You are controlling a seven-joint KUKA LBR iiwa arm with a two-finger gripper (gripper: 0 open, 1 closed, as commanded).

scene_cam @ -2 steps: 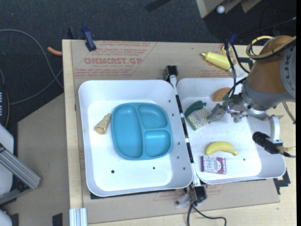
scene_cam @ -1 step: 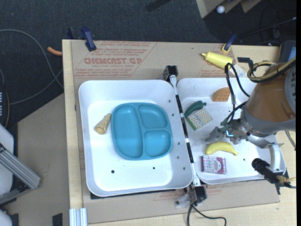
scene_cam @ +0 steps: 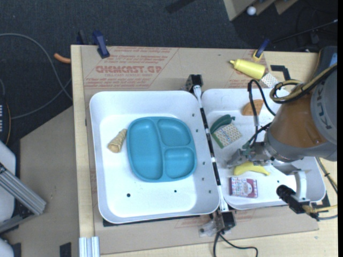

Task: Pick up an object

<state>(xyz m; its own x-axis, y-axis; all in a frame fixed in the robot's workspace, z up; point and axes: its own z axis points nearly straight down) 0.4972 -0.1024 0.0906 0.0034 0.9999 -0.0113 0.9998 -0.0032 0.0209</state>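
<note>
- The gripper [scene_cam: 240,157] hangs low in the right bin [scene_cam: 316,194], just above the yellow banana [scene_cam: 252,168], likely to grab it. I cannot tell how it is set.
- A red card [scene_cam: 243,186] lies just below the banana.
- A green packet [scene_cam: 226,133] lies above it.
- Far left of the banana sits a blue tray [scene_cam: 161,148].

blue tray [scene_cam: 160,148], yellow banana [scene_cam: 252,168], white bins [scene_cam: 102,143].
</note>
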